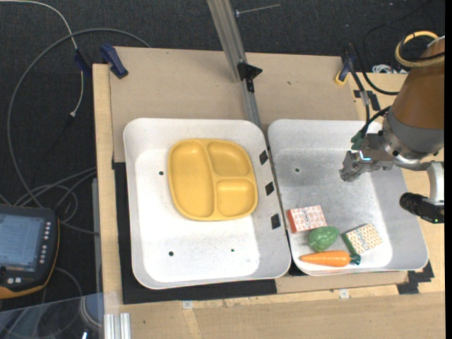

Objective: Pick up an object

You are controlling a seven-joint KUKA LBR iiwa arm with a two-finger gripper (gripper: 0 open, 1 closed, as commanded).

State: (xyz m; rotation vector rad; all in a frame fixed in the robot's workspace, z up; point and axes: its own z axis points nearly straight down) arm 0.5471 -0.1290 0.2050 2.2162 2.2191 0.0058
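Observation:
My gripper [351, 169] hangs over the right bin [318, 154], above its bare middle part, with nothing seen between its fingers. Toward the bin's front lie a red-and-white box [306, 218], a green vegetable [323, 238], an orange carrot [326, 258] and a small patterned box [363, 238]. All of these sit below and somewhat left of the gripper in the camera view, well apart from it.
A yellow divided plate [212, 178] rests in the left bin [148, 210]. A metal post [227, 21] rises at the back between the bins. The arm's orange band [422, 90] fills the right side. A tablet [25, 249] lies off the bench at left.

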